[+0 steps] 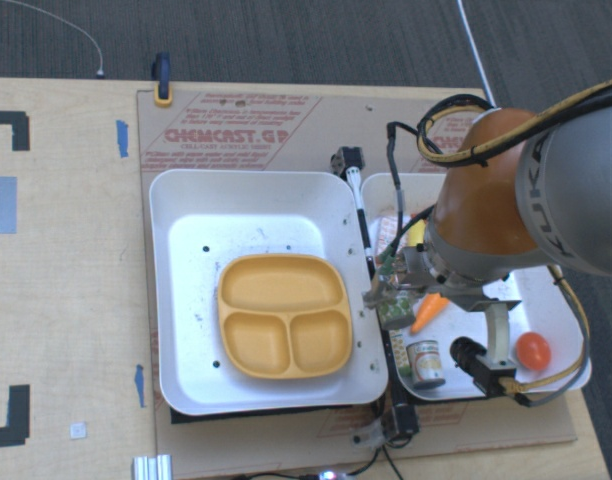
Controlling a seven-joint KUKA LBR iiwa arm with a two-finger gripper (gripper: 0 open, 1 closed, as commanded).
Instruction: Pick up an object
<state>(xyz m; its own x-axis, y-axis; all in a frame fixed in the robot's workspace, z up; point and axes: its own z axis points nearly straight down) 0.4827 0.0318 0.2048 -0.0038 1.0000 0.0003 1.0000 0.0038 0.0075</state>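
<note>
1. An orange toy carrot [429,311] lies tilted in the right bin [551,293], near that bin's left wall, in its middle part
2. The gripper [391,288] hangs just beside the carrot's upper left, over the left edge of the right bin; whether it is wide or narrow cannot be told, and nothing can be seen held in it
3. A small green thing [394,314], too blurred to name, sits just below the gripper against the same wall
4. A small can [424,361] stands near the carrot, towards the bin's front
5. A red ball [532,350] rests at the right side of that bin, well apart from the can
6. The arm [486,198] covers much of the right bin's far half
7. The left bin [166,268] holds a yellow plate [284,313] with three compartments, lying flat
8. Both bins sit on the pale bench [56,298]
</note>
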